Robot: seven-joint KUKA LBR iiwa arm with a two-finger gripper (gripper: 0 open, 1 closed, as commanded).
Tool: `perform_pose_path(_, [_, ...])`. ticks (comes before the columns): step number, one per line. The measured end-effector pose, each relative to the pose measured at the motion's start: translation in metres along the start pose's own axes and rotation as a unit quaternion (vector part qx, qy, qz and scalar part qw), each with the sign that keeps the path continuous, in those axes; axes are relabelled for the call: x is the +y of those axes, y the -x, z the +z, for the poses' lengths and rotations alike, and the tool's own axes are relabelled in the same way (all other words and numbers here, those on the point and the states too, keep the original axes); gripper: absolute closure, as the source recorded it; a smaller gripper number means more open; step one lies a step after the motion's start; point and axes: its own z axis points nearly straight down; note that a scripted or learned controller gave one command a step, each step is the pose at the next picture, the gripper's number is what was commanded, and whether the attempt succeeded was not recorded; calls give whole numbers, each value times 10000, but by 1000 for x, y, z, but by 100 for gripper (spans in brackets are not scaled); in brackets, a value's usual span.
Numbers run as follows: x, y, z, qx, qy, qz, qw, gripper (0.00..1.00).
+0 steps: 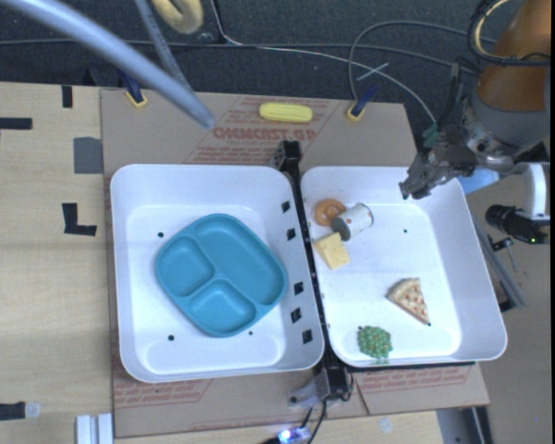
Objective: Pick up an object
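— Where is the gripper (416, 189) now?

— It hangs above the far right corner of the right bin (476, 276), at the end of the grey arm (499, 100). It is dark and small from here, so I cannot tell if its jaws are apart or together. I see nothing between them.

— And the things to pick?

— All in the right bin. An orange ring (327, 212) and a small white cylinder (355, 218) touch each other near the divider, with a yellow cheese block (332, 251) just beside them. A pizza slice (409, 299) lies more to the middle, and a green broccoli (375, 342) is near the front wall. The left bin (129, 276) holds a blue divided plate (220, 273).

— So which step is this?

— I think the approach; no object is chosen yet. The next move asks the arm to travel inward over one piece and go down. The pizza slice or the broccoli lie apart from the others, so they seem easier than the crowded group.
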Motion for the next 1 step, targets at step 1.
perform_pose_path(1, [12,-40,14,2,-12,-3,10000,100])
